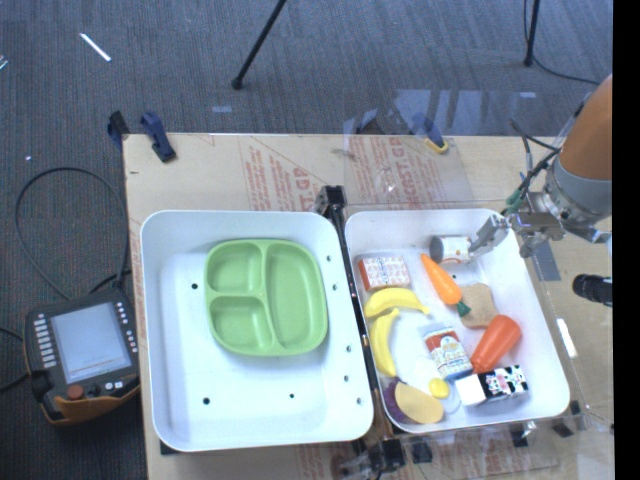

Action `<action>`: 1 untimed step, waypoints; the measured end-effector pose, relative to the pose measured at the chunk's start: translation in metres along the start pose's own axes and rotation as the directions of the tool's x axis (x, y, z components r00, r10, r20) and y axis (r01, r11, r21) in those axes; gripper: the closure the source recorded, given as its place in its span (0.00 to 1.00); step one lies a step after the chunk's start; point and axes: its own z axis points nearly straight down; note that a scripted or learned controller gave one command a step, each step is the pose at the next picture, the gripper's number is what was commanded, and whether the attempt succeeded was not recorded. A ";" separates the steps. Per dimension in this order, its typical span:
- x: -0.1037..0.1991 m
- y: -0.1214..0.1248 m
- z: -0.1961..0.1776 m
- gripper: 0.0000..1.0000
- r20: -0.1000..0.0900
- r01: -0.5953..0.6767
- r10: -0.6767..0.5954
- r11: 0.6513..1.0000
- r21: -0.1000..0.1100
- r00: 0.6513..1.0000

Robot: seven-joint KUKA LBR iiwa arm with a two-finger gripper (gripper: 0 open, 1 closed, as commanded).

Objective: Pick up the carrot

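a: where was the carrot [441,279] when you looked down?

b: it lay in the right bin [533,298], toward the far side, slanting from far-left to near-right. its green stub pointed at the near-right and touched the tan bread slice [480,306]. a small patterned packet [385,270] sat just to its left, the bananas [390,313] curved below that, and the larger orange pepper-like piece [496,342] lay well nearer, past the bread.

a: and where were you?

b: my gripper [487,236] hung over the far-right part of that same bin, just right of a small grey-and-white thing [448,248] near the far wall. the carrot was a little to my left and nearer.

a: were your fingers spread or closed?

b: i couldn't tell. they showed as one pale grey prong at a slant, and no gap could be made out. nothing could be seen caught between them, so i'd say i held nothing.

a: how did you expect the carrot to handle?

b: it looked like a toy, so i judged it light, stiff and rather smooth. the taper worried me: pinched near the thin end it could squirt out. i'd have taken it across the thick orange middle, jaws set crosswise to its length.

a: any hazard?

b: the bread lay against its near end, so a low pass there might have nudged both. the left bin [160,298] with the green divided plate [267,296] was no part of this.
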 end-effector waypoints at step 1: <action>0.020 -0.021 0.094 0.00 -0.004 -0.008 0.008 1.000 0.011 1.000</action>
